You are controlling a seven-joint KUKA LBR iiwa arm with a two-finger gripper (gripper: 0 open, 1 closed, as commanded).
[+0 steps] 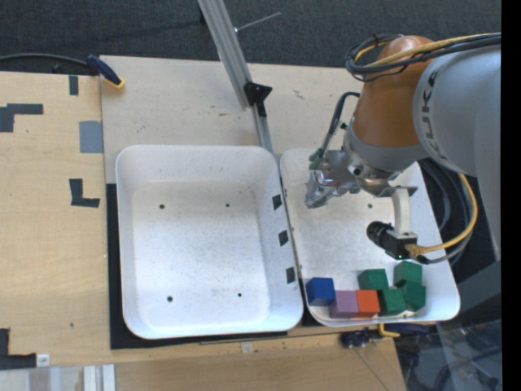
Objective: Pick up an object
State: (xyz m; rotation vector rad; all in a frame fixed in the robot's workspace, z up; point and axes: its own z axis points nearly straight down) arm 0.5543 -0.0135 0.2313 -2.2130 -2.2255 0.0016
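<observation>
Blocks lay clustered along the lower edge of the right bin, at the lower right of the frame: a blue block at the left end, a purple block beside it, an orange block touching the purple one, and several green blocks crowded to the right of those. Higher in the same bin, near its upper left corner, the pincer hung over bare white floor, well apart from the blocks; nothing showed between its tips, and whether they stood wide or narrow could not be told. Behind it rose the grey arm with its orange band, reaching in from the right of the frame. To the left sat the left bin, its wall touching the right bin's. Both rested on the wooden surface.
</observation>
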